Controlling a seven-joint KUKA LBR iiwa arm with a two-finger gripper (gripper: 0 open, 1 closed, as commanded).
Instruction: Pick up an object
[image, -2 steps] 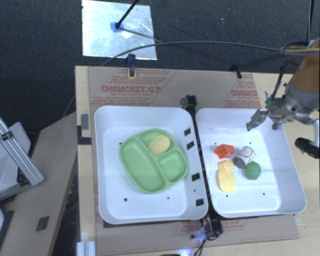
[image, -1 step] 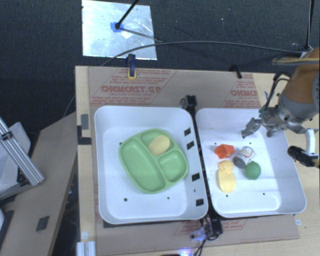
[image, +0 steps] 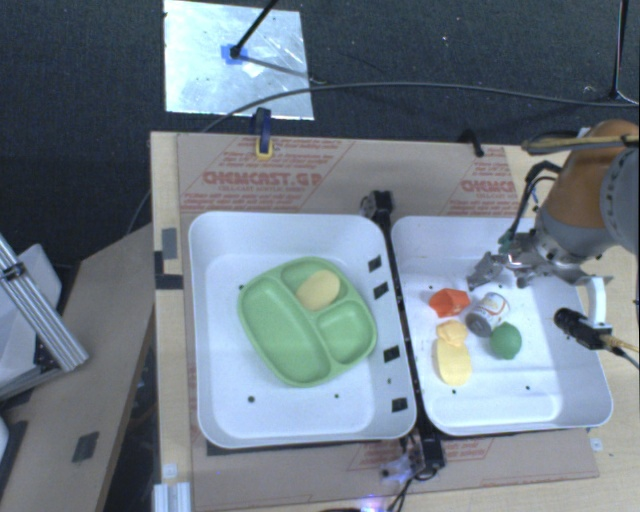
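Observation:
The right bin (image: 560, 400) holds an orange piece (image: 449, 300), a yellow toy (image: 453, 357), a green ball (image: 506, 341) and a small grey-and-white can (image: 484, 314). My gripper (image: 492, 268) hangs over the upper middle of that bin, just above and right of the orange piece and right above the can. Nothing shows between its fingers. In the left bin (image: 225, 400) lies a green divided plate (image: 300, 325) with a yellow object (image: 319, 290) in its upper compartment.
A black divider strip (image: 392, 300) runs between the two bins. The arm with its orange band (image: 590, 190) comes in from the right above the right bin. A black bracket (image: 582, 328) sticks out near the right bin's right wall. Cables cross the dark floor behind.

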